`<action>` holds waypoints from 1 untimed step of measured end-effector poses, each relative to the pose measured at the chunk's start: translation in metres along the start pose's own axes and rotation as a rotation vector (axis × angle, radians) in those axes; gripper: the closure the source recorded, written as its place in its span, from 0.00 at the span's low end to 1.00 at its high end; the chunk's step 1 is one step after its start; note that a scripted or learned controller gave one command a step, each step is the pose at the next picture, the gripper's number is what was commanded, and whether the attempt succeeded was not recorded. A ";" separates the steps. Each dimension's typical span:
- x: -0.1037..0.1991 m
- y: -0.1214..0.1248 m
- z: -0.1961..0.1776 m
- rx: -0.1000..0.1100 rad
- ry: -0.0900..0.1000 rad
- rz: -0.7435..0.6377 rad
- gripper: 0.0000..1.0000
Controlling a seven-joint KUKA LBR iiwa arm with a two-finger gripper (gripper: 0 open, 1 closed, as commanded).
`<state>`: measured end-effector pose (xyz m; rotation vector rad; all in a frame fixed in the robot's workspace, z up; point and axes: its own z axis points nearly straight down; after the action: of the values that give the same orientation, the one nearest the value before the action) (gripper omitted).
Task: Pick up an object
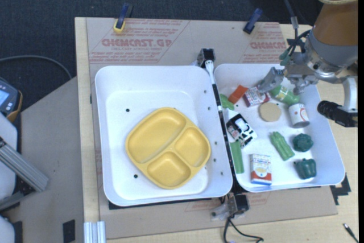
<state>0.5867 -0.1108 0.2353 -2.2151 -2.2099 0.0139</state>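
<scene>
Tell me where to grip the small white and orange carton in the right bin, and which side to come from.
Judging from the camera view, come straight down on the carton, which seems to lie flat near the right bin's front wall. Close across its two long sides, the narrower span. A green piece lies close on its left, and the green pepper sits to its right, so clearance is probably tight.

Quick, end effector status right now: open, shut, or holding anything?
End effector: over the right white bin, above small items; open or shut cannot be told.
</scene>
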 end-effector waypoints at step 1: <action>0.000 0.002 -0.007 -0.014 -0.002 -0.002 0.00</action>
<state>0.5892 -0.1108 0.2427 -2.2202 -2.2202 0.0008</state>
